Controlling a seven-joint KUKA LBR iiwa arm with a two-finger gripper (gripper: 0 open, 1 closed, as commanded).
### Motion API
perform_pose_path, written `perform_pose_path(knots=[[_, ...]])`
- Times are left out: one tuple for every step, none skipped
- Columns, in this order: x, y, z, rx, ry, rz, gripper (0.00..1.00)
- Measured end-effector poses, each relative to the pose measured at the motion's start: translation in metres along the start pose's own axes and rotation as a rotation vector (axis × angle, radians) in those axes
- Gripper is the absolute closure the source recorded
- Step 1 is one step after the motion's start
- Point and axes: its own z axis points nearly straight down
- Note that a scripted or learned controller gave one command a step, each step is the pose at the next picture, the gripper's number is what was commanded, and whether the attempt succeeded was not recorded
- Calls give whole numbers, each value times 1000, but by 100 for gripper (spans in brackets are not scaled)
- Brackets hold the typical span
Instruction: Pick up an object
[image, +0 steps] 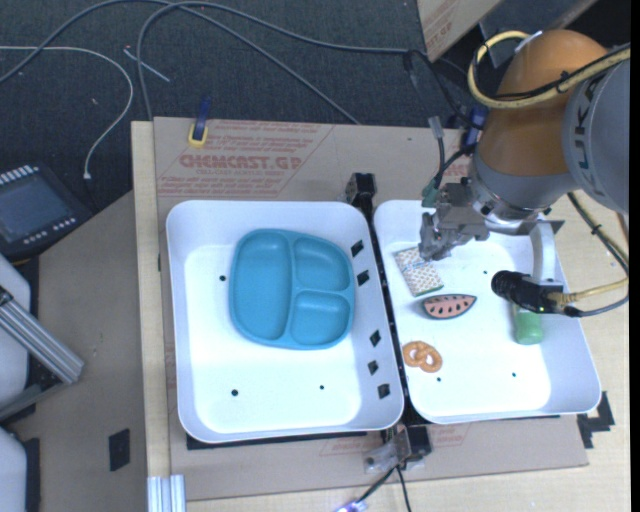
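The gripper (432, 245) is poised low over the near-left part of the right bin (575, 385), directly above the upper end of a small patterned packet (417, 271). It appears to be placed there because the packet is the nearest candidate for a pick, and the arm (540, 110), which reaches in from the right, can come down on it without crossing the other items. Whether the fingers are spread or closed cannot be told, since the wrist body hides them from this slanted view, and contact with the packet cannot be confirmed either; nothing is seen lifted.

The packet lies flat on the bin floor close to the wall shared with the left bin (185, 300). Just beside it, toward the near edge, a watermelon slice (448, 306) is laid flat, and nearer still a pretzel (422, 355) rests apart from both. A green cylinder (528, 325) stands to the right of the slice, partly covered by a black fitting and a cable that hang from the arm.

In the left bin a blue divided tray (290, 288) is held, set toward the far half, with its compartments bare.

The task is judged to be at the descent or grasp stage, with the pick not yet shown as done. Because the packet is thin and flat, a slipped or missed closure is a fair risk.
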Motion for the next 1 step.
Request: perform_pose_path(knots=[[62, -4, 2, 1, 0, 0, 100]])
